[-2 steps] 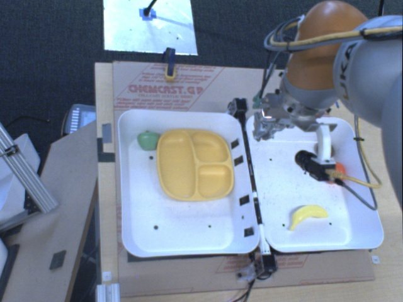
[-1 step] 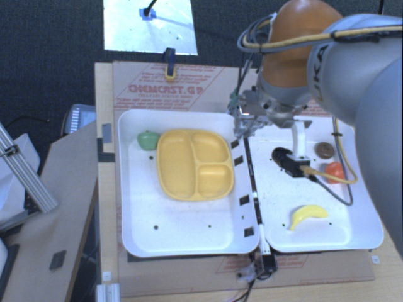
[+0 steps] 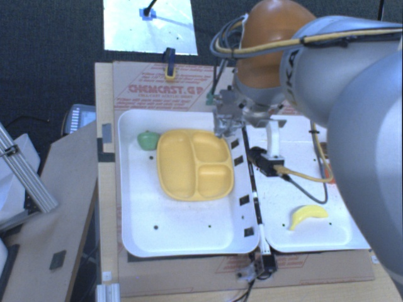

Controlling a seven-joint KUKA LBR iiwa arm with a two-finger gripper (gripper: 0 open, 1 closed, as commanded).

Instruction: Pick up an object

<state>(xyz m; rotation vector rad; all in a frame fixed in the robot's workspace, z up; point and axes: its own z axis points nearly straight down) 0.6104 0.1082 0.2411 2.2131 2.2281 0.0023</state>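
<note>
From my remote station, I see dark blue-grey carpet [image 3: 50,43] covering the floor around the bench. A pale square sheet [image 3: 150,17] lies on it at the top, catching bright light. A brown cardboard sheet [image 3: 164,87], printed with red lettering, lies under the bins. At left, a tan board [image 3: 63,212] sits beside a slanted aluminium rail [image 3: 25,168].

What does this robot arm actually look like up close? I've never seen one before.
The arm is a bulky, rounded tube of smooth light grey, with a glossy orange dome-like band above the wrist. Yellow and grey cables loop beside that band, and a yellow one runs along the top of the arm. Below hangs a small grey metal gripper, much thinner than the arm.
</note>
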